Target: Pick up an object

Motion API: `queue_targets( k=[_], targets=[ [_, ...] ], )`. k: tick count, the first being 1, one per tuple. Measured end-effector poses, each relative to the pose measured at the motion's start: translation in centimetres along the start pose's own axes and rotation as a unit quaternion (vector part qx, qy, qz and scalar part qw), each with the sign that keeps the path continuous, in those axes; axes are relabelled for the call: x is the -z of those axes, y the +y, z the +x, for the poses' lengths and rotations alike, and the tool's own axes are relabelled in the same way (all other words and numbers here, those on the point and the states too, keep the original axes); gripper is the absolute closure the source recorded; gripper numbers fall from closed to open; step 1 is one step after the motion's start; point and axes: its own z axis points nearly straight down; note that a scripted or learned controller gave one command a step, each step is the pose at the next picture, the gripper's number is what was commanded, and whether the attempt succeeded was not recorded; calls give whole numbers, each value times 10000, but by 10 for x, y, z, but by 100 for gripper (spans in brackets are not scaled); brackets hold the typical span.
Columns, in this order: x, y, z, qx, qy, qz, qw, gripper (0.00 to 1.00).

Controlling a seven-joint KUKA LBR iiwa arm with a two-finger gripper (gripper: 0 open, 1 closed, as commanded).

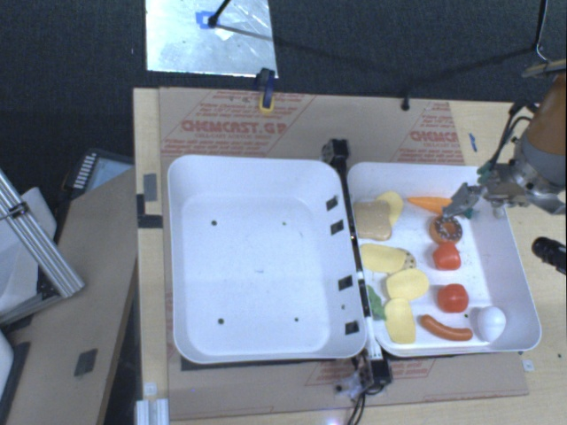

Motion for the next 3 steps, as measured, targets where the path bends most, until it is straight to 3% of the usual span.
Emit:
queue_targets(
  k=[1,2,3],
  targets=[
    [-125,-38,46,-8,13,18,10000,0],
    [-107,-34,44,-9,3,-39,10000,100],
    [-120,31,-9,8,19,-22,10000,100]
  ],
)
